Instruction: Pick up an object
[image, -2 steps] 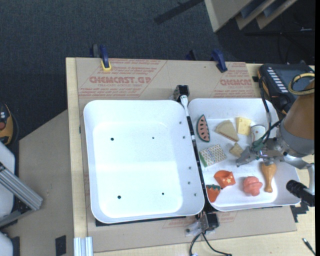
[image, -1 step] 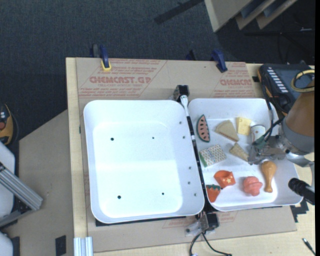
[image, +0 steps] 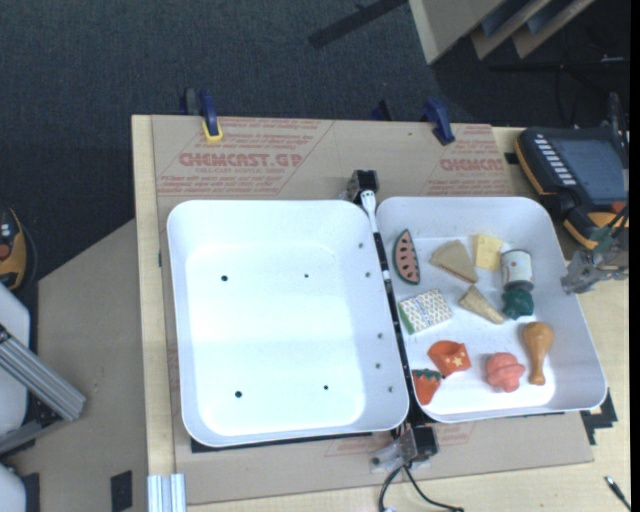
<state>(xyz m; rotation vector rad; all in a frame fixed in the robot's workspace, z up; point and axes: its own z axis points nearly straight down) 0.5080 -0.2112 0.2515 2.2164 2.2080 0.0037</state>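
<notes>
The right white bin (image: 566, 262) holds several toy foods. A watermelon slice (image: 404, 256) lies at its left edge. Near the back lie a tan cheese wedge (image: 455, 262) and a yellow block (image: 487, 250). A small white and green bottle (image: 517, 284) lies beside them. A checkered packet (image: 425, 311) and a tan wedge (image: 482, 305) lie mid-bin. Along the front are a red pepper (image: 449, 357), a strawberry (image: 425, 385), a pink fruit (image: 505, 371) and a drumstick (image: 538, 348). The left white bin (image: 270, 320) stands next to it.
Both bins rest on a brown board (image: 300, 155) held by blue clamps (image: 208, 112) at the back. A control pendant (image: 578, 165) and cables lie past the right bin's far corner. A metal frame (image: 40, 385) stands at the left.
</notes>
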